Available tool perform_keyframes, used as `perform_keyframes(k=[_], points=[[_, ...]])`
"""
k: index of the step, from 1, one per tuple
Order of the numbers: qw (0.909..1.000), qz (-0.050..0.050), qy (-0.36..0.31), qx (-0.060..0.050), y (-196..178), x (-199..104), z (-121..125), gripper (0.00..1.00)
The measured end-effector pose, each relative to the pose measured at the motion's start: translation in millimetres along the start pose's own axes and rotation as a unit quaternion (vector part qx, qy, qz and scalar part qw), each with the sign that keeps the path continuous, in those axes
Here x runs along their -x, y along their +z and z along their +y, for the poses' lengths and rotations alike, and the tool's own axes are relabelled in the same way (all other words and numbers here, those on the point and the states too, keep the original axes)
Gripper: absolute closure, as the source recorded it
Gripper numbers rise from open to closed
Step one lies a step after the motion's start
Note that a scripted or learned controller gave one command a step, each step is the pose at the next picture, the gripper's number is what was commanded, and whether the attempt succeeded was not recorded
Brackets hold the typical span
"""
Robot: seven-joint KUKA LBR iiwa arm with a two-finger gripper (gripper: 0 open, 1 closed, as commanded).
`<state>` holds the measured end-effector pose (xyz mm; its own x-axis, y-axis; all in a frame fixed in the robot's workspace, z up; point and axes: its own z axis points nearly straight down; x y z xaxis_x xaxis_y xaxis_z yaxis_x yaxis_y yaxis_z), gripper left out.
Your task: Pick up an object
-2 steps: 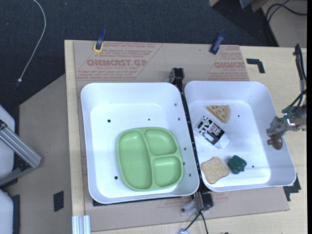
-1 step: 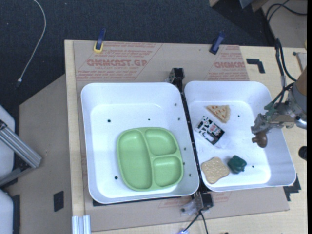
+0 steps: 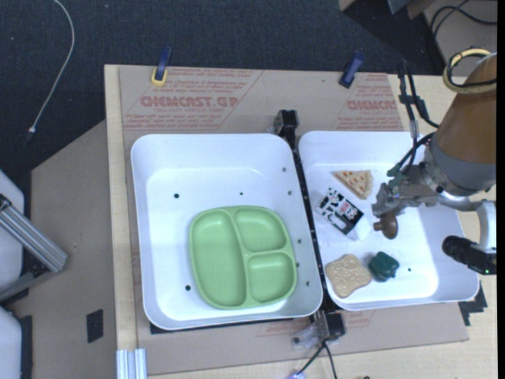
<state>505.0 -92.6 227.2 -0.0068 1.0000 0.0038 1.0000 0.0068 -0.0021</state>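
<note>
Hand (image 3: 387, 215) low in right bin (image 3: 418, 287), over a small brown object (image 3: 387, 227); grip state unclear, can't tell. Green toy (image 3: 384, 266) and black-white item (image 3: 340, 210) sit close; risk: missed grasp or knocking neighbours.

Bright, even overhead light, soft shadows, slightly soft focus throughout.

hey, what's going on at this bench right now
A grey robot arm reaches in from the right with its gripper low over the right bin. That bin holds a tan wedge, a black-and-white item, a small brown thing just below the gripper, a dark green object and a beige piece. The left bin holds a green divided plate. Whether anything is gripped is unclear.
</note>
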Motion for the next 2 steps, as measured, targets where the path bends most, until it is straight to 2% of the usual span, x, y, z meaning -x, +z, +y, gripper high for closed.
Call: perform_keyframes(k=[1,2], points=[[1.0000,-0.001,0.003,0.000,10,-49,-3,1.00],[1.0000,-0.001,0.001,0.002,0,-103,3,1.00]])
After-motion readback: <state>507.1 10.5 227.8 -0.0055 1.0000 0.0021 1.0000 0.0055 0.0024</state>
